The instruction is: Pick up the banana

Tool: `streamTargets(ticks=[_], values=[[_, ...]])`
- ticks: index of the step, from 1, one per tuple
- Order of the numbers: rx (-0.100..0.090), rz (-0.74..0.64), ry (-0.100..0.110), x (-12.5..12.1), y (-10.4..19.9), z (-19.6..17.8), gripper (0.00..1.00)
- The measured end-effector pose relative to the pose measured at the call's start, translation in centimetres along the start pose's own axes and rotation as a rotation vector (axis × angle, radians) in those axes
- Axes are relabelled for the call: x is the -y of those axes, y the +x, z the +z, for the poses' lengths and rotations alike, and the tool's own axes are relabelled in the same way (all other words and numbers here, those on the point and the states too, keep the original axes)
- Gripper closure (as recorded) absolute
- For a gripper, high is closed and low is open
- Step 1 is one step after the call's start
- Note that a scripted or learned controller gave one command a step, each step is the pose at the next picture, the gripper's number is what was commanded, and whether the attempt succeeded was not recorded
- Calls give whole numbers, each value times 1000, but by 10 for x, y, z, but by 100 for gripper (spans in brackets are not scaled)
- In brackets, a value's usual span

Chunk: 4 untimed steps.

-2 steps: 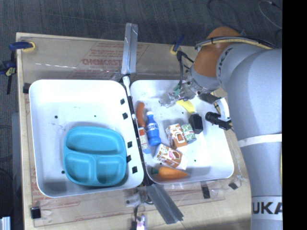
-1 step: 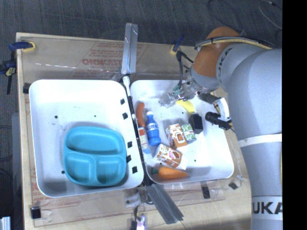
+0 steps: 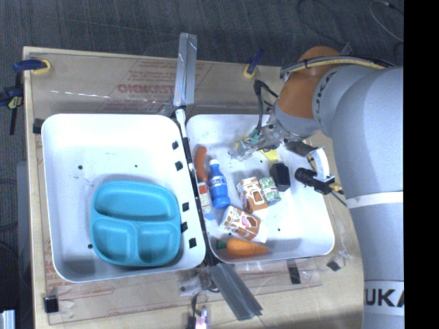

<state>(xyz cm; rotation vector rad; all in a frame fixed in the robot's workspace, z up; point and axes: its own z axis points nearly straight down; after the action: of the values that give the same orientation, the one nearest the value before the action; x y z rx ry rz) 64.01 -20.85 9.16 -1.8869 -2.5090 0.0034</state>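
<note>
In the right bin (image 3: 312,232), a small yellow piece (image 3: 269,155) that looks like the banana shows near the back, mostly hidden under the wrist. My gripper (image 3: 252,141) hangs low over the back of that bin, just up and left of the yellow piece. From the right, the grey arm with its orange band (image 3: 298,94) comes in above it. Whether the gripper touches the yellow piece is hidden from this angle.
The right bin also holds a blue bottle (image 3: 218,184), a red-orange sausage shape (image 3: 199,162), two small cartons (image 3: 257,192) (image 3: 241,223), a carrot (image 3: 243,247) and black items (image 3: 280,175). A blue divided tray (image 3: 137,221) lies in the left bin (image 3: 68,149).
</note>
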Motion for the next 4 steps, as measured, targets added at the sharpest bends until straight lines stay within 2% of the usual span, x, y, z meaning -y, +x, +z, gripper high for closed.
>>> streamTargets(ticks=[1, 2, 3, 4], values=[[-2, -66, 1, 13, 4, 1, 0], [-2, -66, 1, 13, 4, 1, 0], [1, 119, -4, -16, -6, -2, 0], [-1, 55, 1, -3, -1, 0, 0]])
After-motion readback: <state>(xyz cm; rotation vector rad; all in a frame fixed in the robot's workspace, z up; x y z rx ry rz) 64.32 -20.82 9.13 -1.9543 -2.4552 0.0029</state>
